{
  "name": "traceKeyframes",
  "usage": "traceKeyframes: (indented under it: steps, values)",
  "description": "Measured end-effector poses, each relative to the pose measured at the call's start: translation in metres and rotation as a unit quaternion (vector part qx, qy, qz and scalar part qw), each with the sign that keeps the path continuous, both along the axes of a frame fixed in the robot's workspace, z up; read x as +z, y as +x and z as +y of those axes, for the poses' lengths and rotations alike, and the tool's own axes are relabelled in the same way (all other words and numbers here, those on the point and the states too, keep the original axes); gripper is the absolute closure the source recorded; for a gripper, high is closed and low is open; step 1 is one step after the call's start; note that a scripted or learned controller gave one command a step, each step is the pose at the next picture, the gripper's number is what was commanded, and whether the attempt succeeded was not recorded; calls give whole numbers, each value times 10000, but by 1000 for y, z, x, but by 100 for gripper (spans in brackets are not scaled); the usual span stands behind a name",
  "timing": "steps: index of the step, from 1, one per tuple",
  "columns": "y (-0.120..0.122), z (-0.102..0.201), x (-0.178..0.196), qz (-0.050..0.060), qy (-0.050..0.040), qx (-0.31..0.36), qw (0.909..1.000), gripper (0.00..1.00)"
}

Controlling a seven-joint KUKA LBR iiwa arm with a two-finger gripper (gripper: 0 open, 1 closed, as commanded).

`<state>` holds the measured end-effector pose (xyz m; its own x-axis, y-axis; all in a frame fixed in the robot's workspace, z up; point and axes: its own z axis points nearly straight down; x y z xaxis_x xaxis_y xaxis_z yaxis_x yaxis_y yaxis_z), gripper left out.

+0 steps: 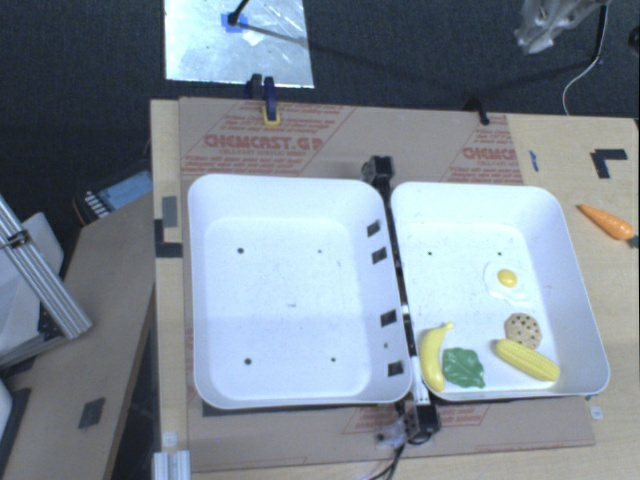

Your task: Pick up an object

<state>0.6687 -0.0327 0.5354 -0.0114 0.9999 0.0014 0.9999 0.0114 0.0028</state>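
The right bin (pixel 560 230) holds several toy foods along its near side: a fried egg (pixel 506 279), a brown cookie (pixel 522 328), a yellow corn cob (pixel 527 360), a banana (pixel 433 356) and a green leafy piece (pixel 464 367). My gripper (pixel 552 15) hangs high at the top right, beyond the bench's far edge and well away from the bins. It looks pale and blurred, with nothing seen in it.
The left bin (pixel 200 268) sits beside the right one, joined by a black clip strip (pixel 390 268). An orange carrot (pixel 608 221) lies on the bench right of the bins. A shiny metal sheet (pixel 238 26) lies at the back left. A white cable (pixel 590 58) dangles below the gripper.
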Motion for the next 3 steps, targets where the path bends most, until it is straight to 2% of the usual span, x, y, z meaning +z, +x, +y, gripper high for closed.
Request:
traceKeyframes:
  steps: [1,2,3]
  values:
    - [0,93,0,-1,3,-3,10000,100]
    - [0,158,0,-2,-1,-23,10000,100]
    - [-1,236,0,-3,1,-12,10000,100]
